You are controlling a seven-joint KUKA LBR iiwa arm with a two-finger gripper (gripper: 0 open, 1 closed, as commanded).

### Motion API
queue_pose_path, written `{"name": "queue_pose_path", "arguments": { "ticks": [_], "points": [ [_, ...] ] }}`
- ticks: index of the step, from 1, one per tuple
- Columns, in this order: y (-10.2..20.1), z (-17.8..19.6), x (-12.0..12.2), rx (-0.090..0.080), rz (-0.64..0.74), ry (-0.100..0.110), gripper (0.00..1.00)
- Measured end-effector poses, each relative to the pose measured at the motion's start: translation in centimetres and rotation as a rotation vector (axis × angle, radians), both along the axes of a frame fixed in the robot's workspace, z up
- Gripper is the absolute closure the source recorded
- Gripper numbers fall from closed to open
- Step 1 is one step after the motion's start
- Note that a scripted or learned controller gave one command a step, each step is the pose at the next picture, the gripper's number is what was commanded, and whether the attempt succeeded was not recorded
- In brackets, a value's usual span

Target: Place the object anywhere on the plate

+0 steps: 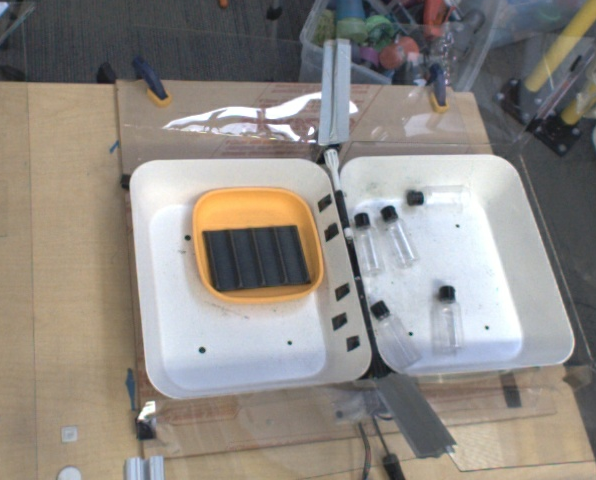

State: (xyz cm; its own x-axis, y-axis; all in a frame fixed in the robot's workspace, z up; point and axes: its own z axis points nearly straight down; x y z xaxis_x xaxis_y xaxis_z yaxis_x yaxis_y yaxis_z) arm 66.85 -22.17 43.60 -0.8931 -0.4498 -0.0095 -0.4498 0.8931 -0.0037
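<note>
1. Orange rounded-square plastic plate (254, 199): sits in the left shallow white bin (228, 368), toward its rear and near the centre divider. Prob. put there so the arm, coming from the right, has a short carry across.
2. Black ridged rectangular block (256, 258): lies flat on the plate, inside the rim, long side running left-right and nearly filling the flat floor. If this is the obj., the task looks done.
3. Clear glass vials w/ black caps: five, all in the right shallow white bin (543, 268), all lying down.
   - two just beside each other near the divider (366, 240), (398, 236)
   - one at the rear (436, 197)
   - one toward the front (445, 316)
   - one at the front-left wall (391, 332)
4. Judgement: the right bin reads as the supply side and the left as the drop side. If a vial is the obj., no step has begun.
5. Why lying down: thin vials tip easily. On their sides they can roll, so a pinch across the body is safer than one at the cap.
6. Free plate area is only a narrow strip round the block, so a vial would likely rest on the ridges.
7. Gripper: can't tell whether the fingers are released or clenched.
</note>
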Motion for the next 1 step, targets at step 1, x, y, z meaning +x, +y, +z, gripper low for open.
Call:
{"name": "queue_pose_path", "arguments": {
  "ticks": [1],
  "points": [
    [0.02,-0.04,0.00,-0.002,0.403,0.000,1.00]
  ]
}}
